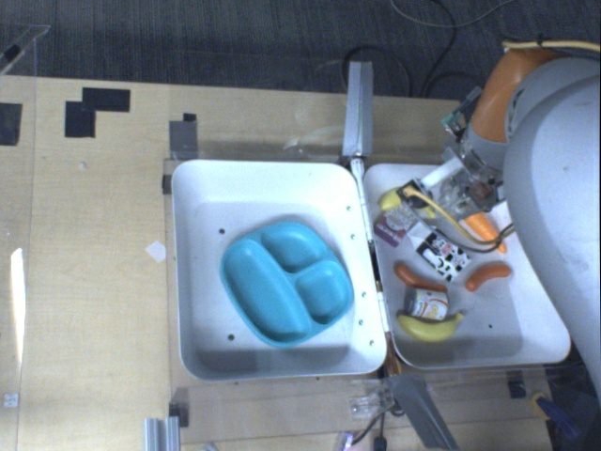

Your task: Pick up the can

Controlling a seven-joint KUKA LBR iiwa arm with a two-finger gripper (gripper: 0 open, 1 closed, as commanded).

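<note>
Two shallow white bins side by side on a pale wooden bench (94, 252), split by a grey metal divider rail (359, 111). In the left bin (197, 336), a blue three-compartment plate (286, 280), lying flat near the middle. In the right bin (526, 332), a cluster of small items: the can (427, 303), lying tipped toward the front, touching a yellow banana (430, 327) just in front of it. Near the can, toward the back, a reddish-brown sausage (415, 275), and to its right a second sausage (488, 274), orange-red. Between the two, a black-and-white patterned box (441, 255). Farther back, an orange carrot (484, 226), another yellow fruit (392, 199) by the divider, and a small purple-and-white packet (392, 225). Grey arm with orange band (498, 92) reaching in from the right, covering the bin's right side. Gripper (451, 188) low over the back of the right bin, among the yellow fruit and the carrot, well apart from the can. Opening of the pincer and any contents: cannot tell, too cluttered and blurred.
</note>
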